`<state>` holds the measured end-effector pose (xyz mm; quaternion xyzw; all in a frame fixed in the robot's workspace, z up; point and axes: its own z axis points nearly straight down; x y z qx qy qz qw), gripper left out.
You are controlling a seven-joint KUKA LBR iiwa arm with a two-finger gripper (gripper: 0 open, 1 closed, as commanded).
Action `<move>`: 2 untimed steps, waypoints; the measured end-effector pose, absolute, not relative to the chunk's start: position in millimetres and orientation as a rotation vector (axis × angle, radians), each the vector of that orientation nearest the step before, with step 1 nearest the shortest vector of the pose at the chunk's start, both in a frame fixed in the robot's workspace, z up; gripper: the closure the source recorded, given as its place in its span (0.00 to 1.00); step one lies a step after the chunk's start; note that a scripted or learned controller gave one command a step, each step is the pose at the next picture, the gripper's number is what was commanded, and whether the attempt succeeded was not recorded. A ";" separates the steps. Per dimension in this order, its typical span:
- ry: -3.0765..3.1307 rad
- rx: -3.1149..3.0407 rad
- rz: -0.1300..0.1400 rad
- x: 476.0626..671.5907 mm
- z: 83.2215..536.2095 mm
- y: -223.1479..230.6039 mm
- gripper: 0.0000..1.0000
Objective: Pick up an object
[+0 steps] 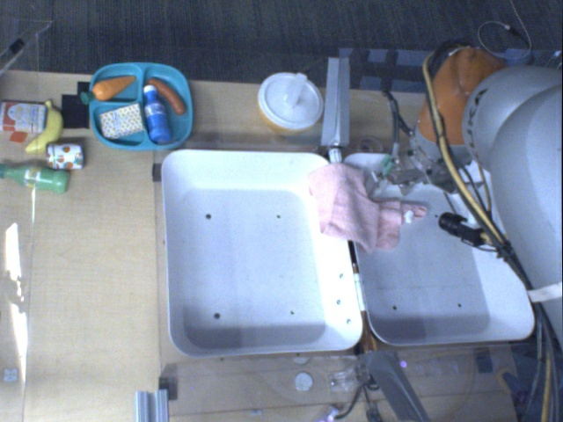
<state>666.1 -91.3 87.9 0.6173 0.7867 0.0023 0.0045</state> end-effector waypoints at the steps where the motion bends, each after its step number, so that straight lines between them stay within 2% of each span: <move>1: 2.562 1.802 0.008 611.5 89.0 -103.2 0.00; 2: 2.565 1.805 0.005 609.7 186.0 -75.3 0.00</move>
